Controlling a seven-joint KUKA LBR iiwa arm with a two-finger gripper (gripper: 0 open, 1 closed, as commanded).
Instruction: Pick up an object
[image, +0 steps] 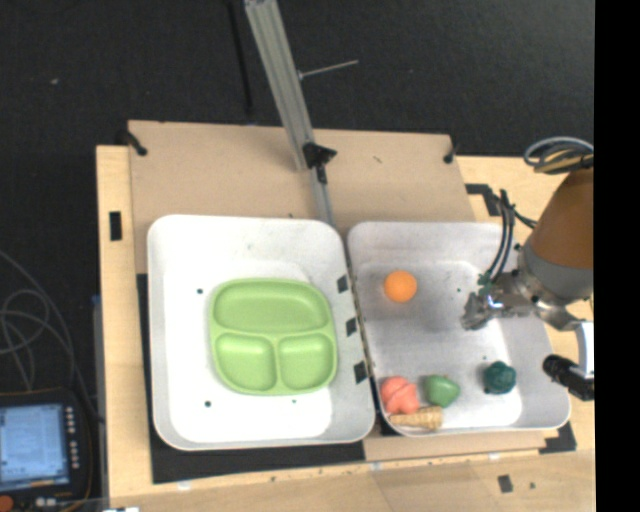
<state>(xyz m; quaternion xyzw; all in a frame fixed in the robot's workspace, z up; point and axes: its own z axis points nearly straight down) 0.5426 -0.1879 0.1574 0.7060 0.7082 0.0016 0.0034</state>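
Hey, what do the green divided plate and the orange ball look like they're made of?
The green divided plate looks like molded plastic: uniform color, smooth rounded compartments, a soft sheen. The orange ball is smooth and evenly colored, probably plastic or rubber; the view can't settle which.

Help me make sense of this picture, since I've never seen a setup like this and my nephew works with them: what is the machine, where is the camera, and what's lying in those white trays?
It's one photo, taken from a fixed camera above a bench, looking down at a slant. The grey and orange shape on the right is a robot arm; its end effector, the part meant for grasping, hangs over the right bin. I can't see anything held in it. That bin contains an orange ball, a dark green lump, and, at its near edge, a pink piece, a light green piece and a tan piece crowded together. The left bin holds a green divided plate.
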